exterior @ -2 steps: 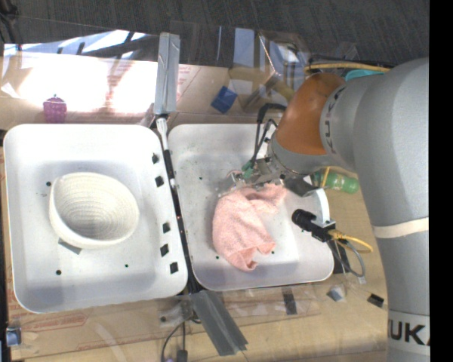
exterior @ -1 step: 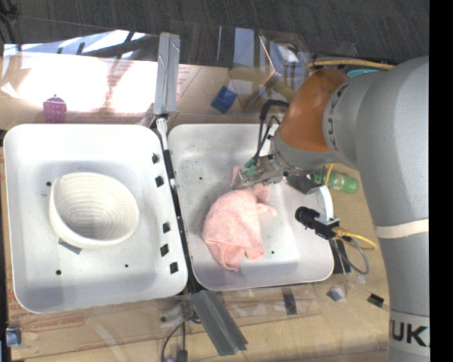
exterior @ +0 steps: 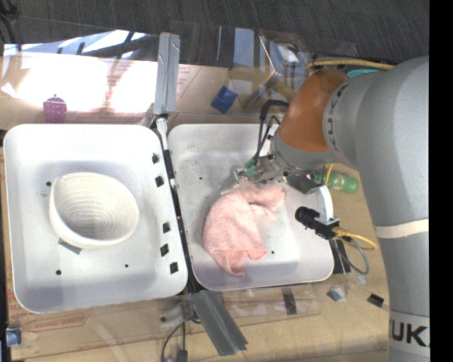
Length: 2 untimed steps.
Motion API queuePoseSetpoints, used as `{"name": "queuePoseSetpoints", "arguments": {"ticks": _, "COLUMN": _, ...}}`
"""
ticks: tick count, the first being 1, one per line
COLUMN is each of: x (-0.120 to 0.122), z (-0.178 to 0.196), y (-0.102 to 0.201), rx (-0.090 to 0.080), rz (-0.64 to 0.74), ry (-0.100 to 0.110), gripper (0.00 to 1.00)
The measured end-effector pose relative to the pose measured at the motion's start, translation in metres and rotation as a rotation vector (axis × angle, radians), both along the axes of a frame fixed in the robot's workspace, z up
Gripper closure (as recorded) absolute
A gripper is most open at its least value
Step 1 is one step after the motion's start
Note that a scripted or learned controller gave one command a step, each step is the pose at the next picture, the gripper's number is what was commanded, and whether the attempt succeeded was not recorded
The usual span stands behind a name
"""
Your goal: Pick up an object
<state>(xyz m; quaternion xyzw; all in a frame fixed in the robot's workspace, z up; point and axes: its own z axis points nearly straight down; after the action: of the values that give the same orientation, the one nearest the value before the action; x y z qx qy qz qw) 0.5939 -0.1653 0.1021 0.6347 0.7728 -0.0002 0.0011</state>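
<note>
One pink cloth is met at its upper edge by the jaws — seemingly for a pinch — closure cannot be told.

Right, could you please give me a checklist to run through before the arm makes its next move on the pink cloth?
1. Target in reach: the pink cloth lies bunched in the right bin. Ok.
2. Gripper placement: the gripper sits at the cloth's upper edge. Ok.
3. Cloth actually caught: the contact spot is hidden by the wrist. Cannot tell.
4. Nothing else on the cloth: no other thing rests on it. Ok.
5. Neighbour out of the way: the white bowl sits in the left bin, apart from the arm. Ok.
6. Green thing beside the arm: whether it would be knocked on a lift. Cannot tell.
</note>
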Motion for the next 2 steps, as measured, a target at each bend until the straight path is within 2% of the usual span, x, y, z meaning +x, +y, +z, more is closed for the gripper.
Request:
{"name": "queuePoseSetpoints", "arguments": {"ticks": 1, "x": 0.0006, "z": 0.009, "y": 0.0, "rx": -0.001, "rz": 0.005, "ry": 0.001, "gripper": 1.0}}
{"name": "queuePoseSetpoints", "arguments": {"ticks": 2, "x": 0.0007, "z": 0.0091, "y": 0.0, "rx": -0.001, "rz": 0.005, "ry": 0.0, "gripper": 0.0}}
